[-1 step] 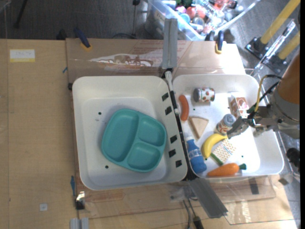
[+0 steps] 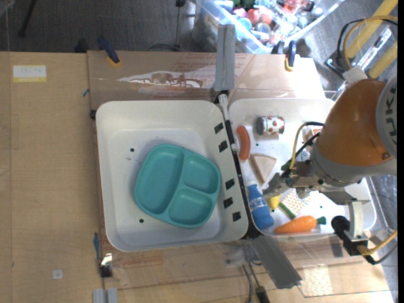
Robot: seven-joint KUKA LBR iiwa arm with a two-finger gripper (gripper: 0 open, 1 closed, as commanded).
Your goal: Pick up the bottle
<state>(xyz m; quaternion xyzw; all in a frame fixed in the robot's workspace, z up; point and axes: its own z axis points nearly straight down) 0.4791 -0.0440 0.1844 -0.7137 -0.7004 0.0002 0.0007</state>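
Approaching the bottle [image 2: 259,207]: my tool [image 2: 282,183] (grip state impossible to tell) should descend squarely, avoiding the neighbouring carrot [image 2: 297,225].

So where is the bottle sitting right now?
The blue bottle lies in the right bin, against its left wall near the front, just left of the carrot and below the hot dog.

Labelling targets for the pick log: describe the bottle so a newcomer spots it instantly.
Take the right bin, the one the arm reaches into. Along its left wall, near the front corner, lies the bottle, just left of the carrot. It is the only blue item in that bin.
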